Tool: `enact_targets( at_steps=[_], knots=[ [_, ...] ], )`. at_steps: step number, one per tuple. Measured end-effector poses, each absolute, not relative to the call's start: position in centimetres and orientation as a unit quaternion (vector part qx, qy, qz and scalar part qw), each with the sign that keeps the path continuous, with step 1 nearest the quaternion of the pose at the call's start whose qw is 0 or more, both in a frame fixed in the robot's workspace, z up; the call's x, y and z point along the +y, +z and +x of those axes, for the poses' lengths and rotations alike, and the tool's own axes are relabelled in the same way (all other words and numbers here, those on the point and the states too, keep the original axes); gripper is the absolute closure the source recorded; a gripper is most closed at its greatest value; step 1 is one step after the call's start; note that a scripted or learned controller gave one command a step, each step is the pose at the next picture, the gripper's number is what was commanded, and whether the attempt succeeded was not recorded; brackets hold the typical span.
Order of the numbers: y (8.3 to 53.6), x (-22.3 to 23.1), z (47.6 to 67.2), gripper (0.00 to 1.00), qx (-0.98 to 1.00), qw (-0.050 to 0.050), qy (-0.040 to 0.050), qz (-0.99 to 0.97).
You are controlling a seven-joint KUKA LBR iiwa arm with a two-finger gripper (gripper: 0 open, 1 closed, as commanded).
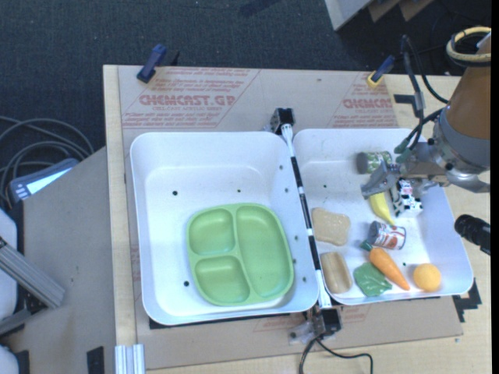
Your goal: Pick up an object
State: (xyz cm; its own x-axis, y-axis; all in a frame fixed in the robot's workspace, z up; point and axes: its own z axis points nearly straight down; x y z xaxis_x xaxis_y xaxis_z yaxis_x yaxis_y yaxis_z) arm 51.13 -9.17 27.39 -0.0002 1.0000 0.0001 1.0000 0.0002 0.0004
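- Bench w/ two white bins: the left bin [156, 209] carries a green divided tray [238, 253]; the right bin [452, 232] carries the small food items.
- KUKA arm reaches in from the right, the gripper [387, 179] low over the right bin's upper part, just above a yellow banana [381, 206].
- Pincer state: can't tell — dark metal parts overlap the banana & a small black-and-white cow figure [407, 199]; nothing visibly between them.
- Candidate objs: a greenish can [374, 162] just beside the gripper toward the bin's back; banana & cow directly under it. Others lie nearer the front: bread slice [330, 227], bread roll [336, 271], small red-labelled can [387, 236], carrot [388, 267], green leafy piece [371, 280], orange [426, 276].
- Judgement: step in hand looks like the approach/descent on the banana.
- To do it well: centre over one item only, align across the banana's narrow width, stay off the cow touching it, descend fully before closing, lift straight up.
- Risk: crowded cluster — a nudge could push the banana aside or catch two things at once.
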Motion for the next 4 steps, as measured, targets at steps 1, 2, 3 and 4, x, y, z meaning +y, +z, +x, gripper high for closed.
enact_targets(
  at_steps=[1, 2, 3, 4],
  knots=[
    [8.4, -17.1, 49.5, 0.0, 0.707, 0.0, -0.0003, 0.708],
    [8.5, -18.0, 55.7, 0.0, 0.707, 0.001, 0.0005, 0.707],
    [9.5, -18.0, 55.7, 1.0, 0.707, 0.001, 0.001, 0.707],
    [8.4, -10.2, 59.1, 1.0, 0.708, 0.0, 0.0007, 0.707]
  ],
)
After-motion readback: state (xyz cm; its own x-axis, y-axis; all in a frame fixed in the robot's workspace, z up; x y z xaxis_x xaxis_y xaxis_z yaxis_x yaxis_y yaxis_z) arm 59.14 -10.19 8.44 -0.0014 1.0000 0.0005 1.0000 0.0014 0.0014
